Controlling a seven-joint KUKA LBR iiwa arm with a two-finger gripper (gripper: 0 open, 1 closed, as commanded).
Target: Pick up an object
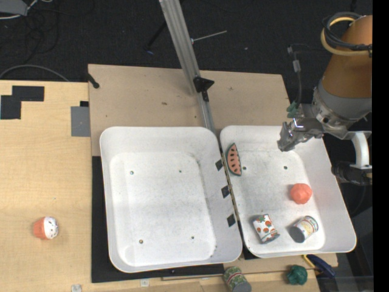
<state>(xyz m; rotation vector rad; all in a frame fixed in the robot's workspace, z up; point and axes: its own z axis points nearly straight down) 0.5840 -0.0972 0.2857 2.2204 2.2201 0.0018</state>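
Gripper (288, 140) up over the far edge of the right bin (337, 190), nothing seen between its fingers.

Whether the jaws stand apart or together I cannot tell from this slant; the grey arm (343, 84) with its orange band comes in from the right behind them. Down in the right bin, a watermelon slice (234, 159) rests against the left wall, near the seam with the left bin (109, 163). An orange-red ball (300, 193) lies toward the right side, well apart from the gripper. Near the bin's front edge, a small spotted carton (265, 228) and a can on its side (303, 228) lie near each other. Outside the bins, a red-and-white ball (45, 228) rests on the bench toward its left edge, and a green object (296, 275) and a small can (234, 278) lie at the front edge.
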